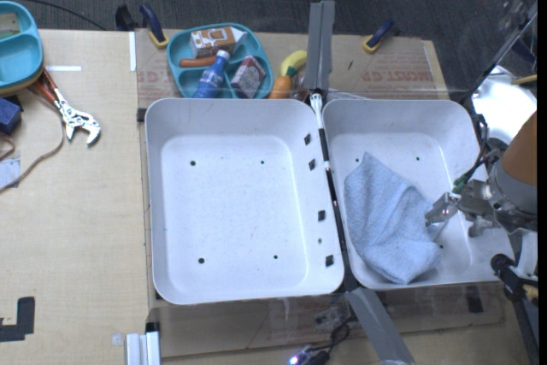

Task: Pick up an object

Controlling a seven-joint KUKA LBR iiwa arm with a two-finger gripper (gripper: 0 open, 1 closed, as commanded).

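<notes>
Task thing: a crumpled pale-blue cloth towel (389,220) lies in the right shallow white plastic bin (402,120), spread from mid-floor down to the near wall, its left edge close to the wall shared with the other bin.
Pincer: the metal two-finger pincer (443,211) sits low over the right bin, at the towel's right edge; whether its fingers are spread or pinching the cloth cannot be told.
Arm: the grey arm (517,184) enters from the right, across the right bin's right rim.
Open room: the right bin's floor is bare behind the towel and in a strip to the right of it, under the pincer; the left shallow white plastic bin (171,201) has a bare floor marked by small dark holes.
Edges: the two bins stand side by side, their inner walls touching, with small black clips along the seam; a grey metal bar (320,43) rises behind the seam.
Surroundings: behind the bins on the light wooden table (77,252) stands a teal divided tray (181,64) with small items, including a blue bottle (210,74); a yellow banana-like toy (293,62) lies just beside the bar.
Far left: a silver wrench (75,120) and another teal tray (21,47), well apart from the bins.
</notes>
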